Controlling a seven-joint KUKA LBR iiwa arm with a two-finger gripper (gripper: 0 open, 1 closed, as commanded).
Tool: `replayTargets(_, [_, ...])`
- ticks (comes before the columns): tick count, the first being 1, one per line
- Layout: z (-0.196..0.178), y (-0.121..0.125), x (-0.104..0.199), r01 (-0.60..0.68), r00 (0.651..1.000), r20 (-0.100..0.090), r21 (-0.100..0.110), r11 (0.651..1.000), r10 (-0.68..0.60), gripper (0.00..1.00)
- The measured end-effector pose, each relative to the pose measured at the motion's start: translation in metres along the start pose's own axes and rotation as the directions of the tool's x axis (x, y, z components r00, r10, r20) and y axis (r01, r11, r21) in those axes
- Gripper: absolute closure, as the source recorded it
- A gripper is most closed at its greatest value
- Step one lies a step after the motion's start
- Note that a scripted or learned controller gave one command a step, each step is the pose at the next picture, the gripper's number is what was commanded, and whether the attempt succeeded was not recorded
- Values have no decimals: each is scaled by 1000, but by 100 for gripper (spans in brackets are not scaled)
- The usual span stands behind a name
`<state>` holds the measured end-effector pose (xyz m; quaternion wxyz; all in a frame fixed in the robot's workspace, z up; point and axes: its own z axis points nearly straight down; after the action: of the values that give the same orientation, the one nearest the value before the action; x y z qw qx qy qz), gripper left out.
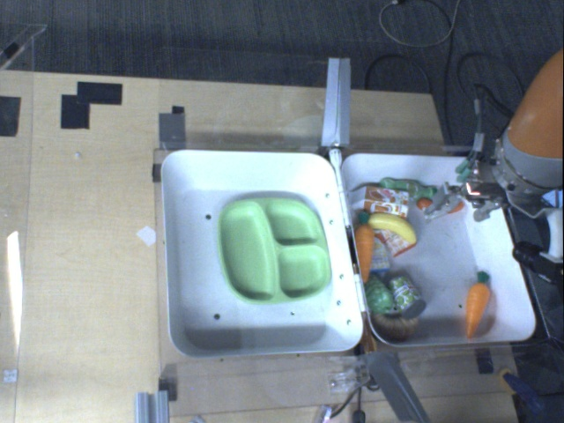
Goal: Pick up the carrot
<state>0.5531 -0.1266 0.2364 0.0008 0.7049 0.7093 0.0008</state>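
A KUKA arm reaches over two shallow white bins on a pale wooden bench, seen from a camera fixed above. Nearest the camera in the right bin [520,324], a carrot [477,305] with a small green top lies upright along the bin's near right side, apart from the other items. At the bin's near left, a dark round item sits under a clear-wrapped green bundle [390,294]; whatever printing its wrapper carries is too small to read. A second carrot [364,249] lies along the left wall, just beside the divider between the bins. Farther in, a yellow banana [393,228] rests across an orange-and-white packet [385,203], whose lettering cannot be made out, and a green item [406,185] lies near the far wall. The left bin [185,236] holds a green compartment tray [275,247]. At the far right corner of the right bin, the gripper [467,188] hangs below the arm's orange band [538,117], well apart from the near carrot. A small orange-red piece [426,204] lies just beside the tool, but whether the fingers are spread or closed, or touch it, cannot be told. Black cables [423,25] loop on the dark floor beyond the bench.
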Motion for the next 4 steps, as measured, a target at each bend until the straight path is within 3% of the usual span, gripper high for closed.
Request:
replayTargets(1, [19, -52, -42, 134, 991, 2, -2, 991, -134, 0])
replayTargets(2, [140, -64, -58, 137, 991, 3, -5, 991, -137, 0])
replayTargets(3, [147, -61, -67, 198, 980, -16, -6, 980, -198, 0])
replayTargets(4, [146, -61, -78, 510, 860, 9, -11, 860, -510, 0])
